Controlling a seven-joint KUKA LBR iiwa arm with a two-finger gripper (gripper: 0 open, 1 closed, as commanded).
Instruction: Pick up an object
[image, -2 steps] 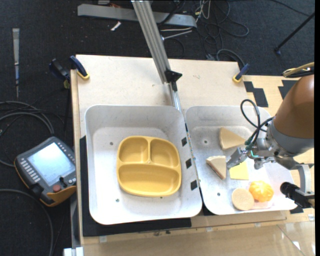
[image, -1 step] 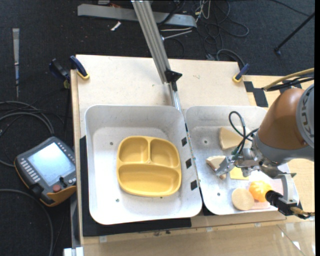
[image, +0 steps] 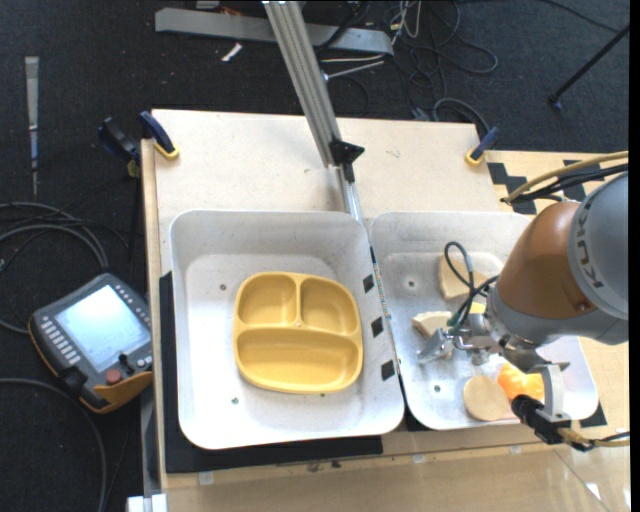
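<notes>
- Jaws of my gripper (image: 434, 348) sit low over the floor of the right bin (image: 405, 262), near its left wall; from this angle I cannot tell whether they are wide or narrow, and I see nothing between them.
- Just beyond the jaws, on the far side from the camera, lies a flat tan piece (image: 431, 324). It is close enough that I cannot tell whether it touches them.
- Farther out the same way, near my arm, lies a second tan piece (image: 470, 278), partly crossed by a black cable loop.
- On the camera side of the jaws and a little to the view's right lies a round tan disc (image: 485, 400), near but apart from them.
- Beside that disc, further right of the jaws, a small orange thing (image: 514, 381) shows, partly under my wrist; I cannot tell what it is.
- Well to the view's left of the jaws, past the wall between the bins, a yellow divided plate (image: 297, 331) lies flat in the middle of the left bin (image: 186, 262).
</notes>
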